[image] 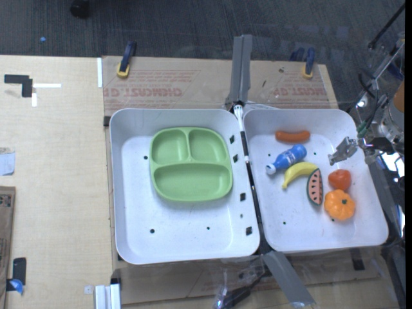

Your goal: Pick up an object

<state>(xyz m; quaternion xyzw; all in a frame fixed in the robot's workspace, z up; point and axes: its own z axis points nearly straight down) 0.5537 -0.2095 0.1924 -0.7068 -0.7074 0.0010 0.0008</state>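
Camera view: gripper above the right bin's far right side, near the tomato; whether it is open cannot be told. Cardboard behind reads "CHEMCOZT" inverted. Banana lies diagonally, bottle beside it. Left bin holds 1 green plate.

The bench bears two white bins side by side.

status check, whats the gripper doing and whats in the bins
Gripper over right bin, above tomato, holding nothing. Sausage, bottle, banana untouched. Green plate in left bin.
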